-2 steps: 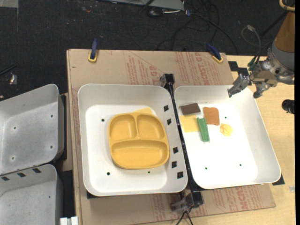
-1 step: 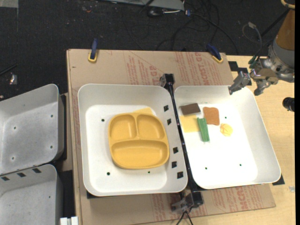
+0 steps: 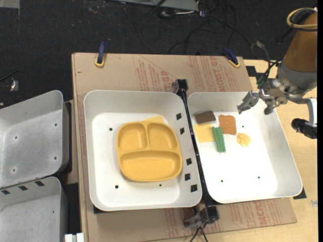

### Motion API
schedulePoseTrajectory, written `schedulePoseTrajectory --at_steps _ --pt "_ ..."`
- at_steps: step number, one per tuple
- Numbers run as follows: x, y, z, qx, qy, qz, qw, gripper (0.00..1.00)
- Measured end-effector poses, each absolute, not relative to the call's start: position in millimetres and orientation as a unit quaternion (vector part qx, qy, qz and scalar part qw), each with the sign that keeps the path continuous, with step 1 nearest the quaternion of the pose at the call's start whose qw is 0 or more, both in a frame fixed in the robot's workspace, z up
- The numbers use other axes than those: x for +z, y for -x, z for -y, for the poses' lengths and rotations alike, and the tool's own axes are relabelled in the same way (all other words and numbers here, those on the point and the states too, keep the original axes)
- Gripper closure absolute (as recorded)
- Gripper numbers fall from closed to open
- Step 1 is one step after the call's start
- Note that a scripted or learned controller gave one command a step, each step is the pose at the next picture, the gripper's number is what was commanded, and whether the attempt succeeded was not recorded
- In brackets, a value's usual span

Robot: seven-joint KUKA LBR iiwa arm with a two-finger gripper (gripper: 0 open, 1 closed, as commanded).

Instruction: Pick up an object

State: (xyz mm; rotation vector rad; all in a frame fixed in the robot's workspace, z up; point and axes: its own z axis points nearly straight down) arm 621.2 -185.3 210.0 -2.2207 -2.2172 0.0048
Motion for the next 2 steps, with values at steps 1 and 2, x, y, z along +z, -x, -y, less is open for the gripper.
schedulePoseTrajectory --at_steps 1,2 --pt "160.7 -612.6 179.6 0.0014 0.707 0.707 0.002 0.0" --pt "116.3 -611.0 173.5 0.0009 0.707 0.707 0.001 0.0"
